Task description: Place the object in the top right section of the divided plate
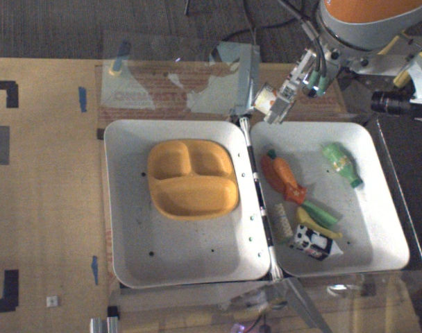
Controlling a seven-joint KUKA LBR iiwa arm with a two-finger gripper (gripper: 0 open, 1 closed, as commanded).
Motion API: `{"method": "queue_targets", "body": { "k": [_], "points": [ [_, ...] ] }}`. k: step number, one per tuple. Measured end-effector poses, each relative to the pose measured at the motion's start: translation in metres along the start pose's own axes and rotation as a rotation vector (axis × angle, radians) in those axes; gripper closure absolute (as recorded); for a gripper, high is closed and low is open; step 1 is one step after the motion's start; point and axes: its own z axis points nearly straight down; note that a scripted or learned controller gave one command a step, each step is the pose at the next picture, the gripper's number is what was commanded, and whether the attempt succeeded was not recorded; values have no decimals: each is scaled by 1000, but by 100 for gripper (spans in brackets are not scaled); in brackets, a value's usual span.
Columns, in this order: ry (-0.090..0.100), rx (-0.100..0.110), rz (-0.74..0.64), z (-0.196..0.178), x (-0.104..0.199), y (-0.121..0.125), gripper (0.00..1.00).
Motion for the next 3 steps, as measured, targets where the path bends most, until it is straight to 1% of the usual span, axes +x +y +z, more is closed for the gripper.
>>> {"method": "queue_targets", "body": {
  "k": [1, 2, 3],
  "points": [
    [3, 1, -436, 96, 14, -102, 100],
    [3, 0, -652, 224, 40, -111, 100],
    [0, -2, -736, 208, 61, -33, 100]
  ]
}}
